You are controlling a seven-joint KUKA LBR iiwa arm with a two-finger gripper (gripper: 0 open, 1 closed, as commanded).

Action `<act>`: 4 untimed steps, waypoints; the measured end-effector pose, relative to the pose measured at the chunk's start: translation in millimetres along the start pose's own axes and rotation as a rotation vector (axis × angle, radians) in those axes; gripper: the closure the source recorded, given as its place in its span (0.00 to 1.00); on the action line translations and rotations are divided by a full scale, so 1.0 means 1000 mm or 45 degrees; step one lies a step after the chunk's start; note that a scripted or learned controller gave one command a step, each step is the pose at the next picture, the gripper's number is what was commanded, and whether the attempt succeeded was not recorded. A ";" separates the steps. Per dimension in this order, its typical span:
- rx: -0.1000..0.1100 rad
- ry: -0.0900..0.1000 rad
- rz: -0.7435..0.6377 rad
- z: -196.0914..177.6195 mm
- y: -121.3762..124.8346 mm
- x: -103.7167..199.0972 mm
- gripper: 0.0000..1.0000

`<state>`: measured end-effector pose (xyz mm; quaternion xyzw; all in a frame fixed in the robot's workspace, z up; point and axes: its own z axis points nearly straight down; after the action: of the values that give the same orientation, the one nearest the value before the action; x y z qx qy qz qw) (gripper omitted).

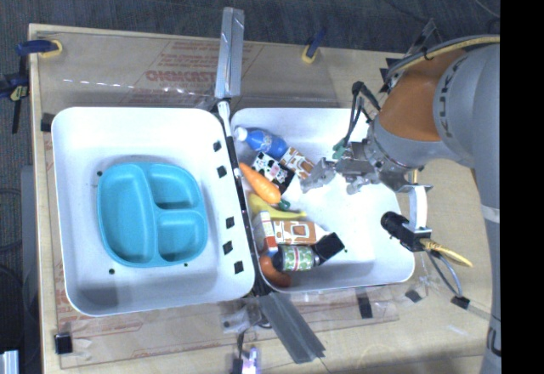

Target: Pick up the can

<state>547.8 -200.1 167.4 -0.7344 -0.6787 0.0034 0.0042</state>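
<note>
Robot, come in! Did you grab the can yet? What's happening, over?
Gripper over right bin, nothing seen in it. Can lying near front wall, not picked. Crowded by carton and black item.

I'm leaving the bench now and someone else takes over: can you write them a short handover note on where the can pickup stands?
Hand: hovering in the right bin, at the right edge of the pile; whether it is open or shut cannot be told from the view. Nothing shows held in it.
Can: lying on its side near the front of the right bin, beside the brown carton and a black piece.
Left bin: holds a blue divided tray.
Done: nothing yet; the can is not lifted.
Left: bring the hand toward the front of the bin, over the can, grasp, lift.
</note>
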 end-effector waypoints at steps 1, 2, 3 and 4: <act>-0.043 -0.006 -0.210 0.058 -0.047 0.005 0.00; -0.069 -0.021 -0.012 0.062 -0.061 0.038 0.00; -0.057 0.003 -0.037 0.063 -0.058 0.017 0.00; -0.013 -0.001 0.057 0.077 -0.037 -0.011 0.00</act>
<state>509.7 -207.8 91.2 -0.7494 -0.6621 0.0004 0.0002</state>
